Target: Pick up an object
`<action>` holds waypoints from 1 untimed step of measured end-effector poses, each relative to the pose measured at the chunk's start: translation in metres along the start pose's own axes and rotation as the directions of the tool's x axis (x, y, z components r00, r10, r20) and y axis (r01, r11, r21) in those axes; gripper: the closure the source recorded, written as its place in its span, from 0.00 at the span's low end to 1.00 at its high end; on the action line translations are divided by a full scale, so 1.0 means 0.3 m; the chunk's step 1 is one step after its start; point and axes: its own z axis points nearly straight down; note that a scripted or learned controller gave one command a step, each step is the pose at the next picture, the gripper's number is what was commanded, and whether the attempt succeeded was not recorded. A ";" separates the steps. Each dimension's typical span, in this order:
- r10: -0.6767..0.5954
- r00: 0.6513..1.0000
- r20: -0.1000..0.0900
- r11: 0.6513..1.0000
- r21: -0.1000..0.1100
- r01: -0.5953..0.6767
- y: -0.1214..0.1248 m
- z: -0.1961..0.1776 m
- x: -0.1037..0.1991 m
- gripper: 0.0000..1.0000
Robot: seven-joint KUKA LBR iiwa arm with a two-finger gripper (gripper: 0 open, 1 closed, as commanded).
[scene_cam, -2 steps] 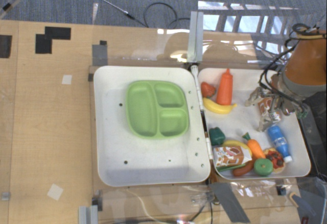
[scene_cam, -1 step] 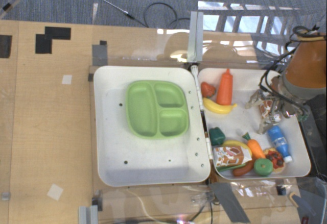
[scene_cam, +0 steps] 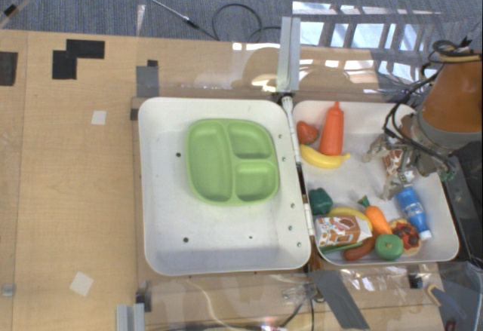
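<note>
Over the right bin (scene_cam: pixel 445 243), the gripper (scene_cam: pixel 392 167) hangs low near the far right side, its metal fingers spread apart around what looks like a small snack packet (scene_cam: pixel 392 162), though the view is too cluttered to be sure. A blue bottle (scene_cam: pixel 413 210) lies just beside it. The left bin (scene_cam: pixel 158 194) holds a green divided plate (scene_cam: pixel 232 160).

ketchup bottle (scene_cam: pixel 332 129): orange, lying lengthwise near the right bin's back
banana (scene_cam: pixel 324 158): yellow, touching the bottle's base
blue bottle (scene_cam: pixel 413 210): tilted, near the right wall
</note>
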 end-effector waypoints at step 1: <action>-0.114 0.993 0.001 0.993 0.000 0.114 -0.002 -0.001 -0.018 0.00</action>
